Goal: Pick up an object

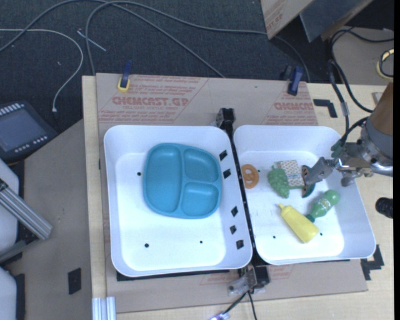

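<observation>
The right bin [350, 240] holds several small objects. A yellow squeeze bottle [299, 224] lies at its middle front, with a green bottle [323, 205] just to its right. A green leafy toy [279, 179], a patterned packet [289, 169] and a brown pretzel [250, 176] lie further left. My gripper [331, 177] hovers over the bin's right half, above the green bottle and right of the packet. Its fingers [315, 173] are spread open with nothing between them. A small dark object [306, 182] sits by the left finger.
The left bin [125, 206] holds a blue divided plate [183, 180]. A black divider with clips [234, 187] runs between the bins. Cables and a cardboard box [281, 15] lie beyond the bench at the back.
</observation>
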`<state>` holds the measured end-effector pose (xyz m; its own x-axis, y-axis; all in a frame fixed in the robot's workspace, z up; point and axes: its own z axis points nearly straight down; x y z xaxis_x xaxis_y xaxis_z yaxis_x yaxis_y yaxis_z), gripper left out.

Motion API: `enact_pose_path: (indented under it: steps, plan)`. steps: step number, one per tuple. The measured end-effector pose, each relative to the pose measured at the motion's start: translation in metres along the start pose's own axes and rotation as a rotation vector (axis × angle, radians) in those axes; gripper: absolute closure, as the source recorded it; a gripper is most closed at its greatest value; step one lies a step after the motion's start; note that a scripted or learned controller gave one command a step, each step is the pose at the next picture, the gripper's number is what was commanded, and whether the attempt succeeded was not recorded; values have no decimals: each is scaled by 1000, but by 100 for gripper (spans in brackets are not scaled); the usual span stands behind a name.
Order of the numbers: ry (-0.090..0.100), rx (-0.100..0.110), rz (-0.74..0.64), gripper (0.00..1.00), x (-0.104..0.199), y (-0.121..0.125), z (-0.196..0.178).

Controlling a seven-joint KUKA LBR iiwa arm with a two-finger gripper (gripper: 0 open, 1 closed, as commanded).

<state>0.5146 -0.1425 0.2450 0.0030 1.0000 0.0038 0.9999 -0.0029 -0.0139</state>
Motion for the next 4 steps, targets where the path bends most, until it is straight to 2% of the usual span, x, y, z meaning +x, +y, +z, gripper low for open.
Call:
enact_pose_path:
  steps: [1,3,4]
  plan:
    - [-2,-12,-3,0,0,2,-6]
    - [-1,-7,-2,0,0,-3,83]
    - [0,-5,-2,0,-6,-8,143]
